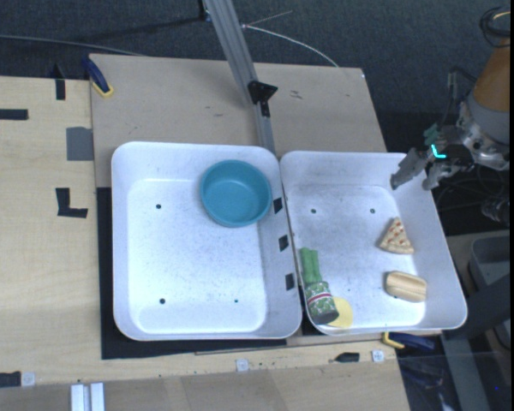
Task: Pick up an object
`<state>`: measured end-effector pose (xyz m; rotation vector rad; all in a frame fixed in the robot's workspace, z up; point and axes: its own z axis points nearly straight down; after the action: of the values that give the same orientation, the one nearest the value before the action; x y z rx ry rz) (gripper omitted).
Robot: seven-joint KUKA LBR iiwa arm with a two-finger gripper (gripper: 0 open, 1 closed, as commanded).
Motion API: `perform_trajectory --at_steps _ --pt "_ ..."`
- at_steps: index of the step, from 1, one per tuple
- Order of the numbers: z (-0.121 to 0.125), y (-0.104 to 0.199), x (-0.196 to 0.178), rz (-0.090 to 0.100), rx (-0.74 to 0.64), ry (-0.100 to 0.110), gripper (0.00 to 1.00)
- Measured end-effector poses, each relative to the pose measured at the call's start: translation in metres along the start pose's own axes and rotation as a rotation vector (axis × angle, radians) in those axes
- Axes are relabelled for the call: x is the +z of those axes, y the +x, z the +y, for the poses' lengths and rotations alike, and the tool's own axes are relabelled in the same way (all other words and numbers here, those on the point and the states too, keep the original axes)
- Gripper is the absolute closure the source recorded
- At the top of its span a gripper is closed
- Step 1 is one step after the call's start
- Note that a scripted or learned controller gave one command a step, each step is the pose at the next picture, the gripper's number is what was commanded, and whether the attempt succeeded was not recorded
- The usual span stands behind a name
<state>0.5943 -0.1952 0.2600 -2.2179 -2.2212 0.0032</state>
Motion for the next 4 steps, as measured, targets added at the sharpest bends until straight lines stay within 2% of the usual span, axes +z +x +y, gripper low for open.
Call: perform_trajectory --at_steps 1,2,3,4 --pt "0.000 0.000 -0.001 -0.001 0.000 -0.002 0.00" --pt "0.002 0.008 0.061 0.000 -0.001 0.004 0.00" --pt "-0.001 0.010 0.106 0.000 0.000 0.003 0.00" --pt "-0.004 0.010 0.169 -0.001 0.000 0.000 0.00"
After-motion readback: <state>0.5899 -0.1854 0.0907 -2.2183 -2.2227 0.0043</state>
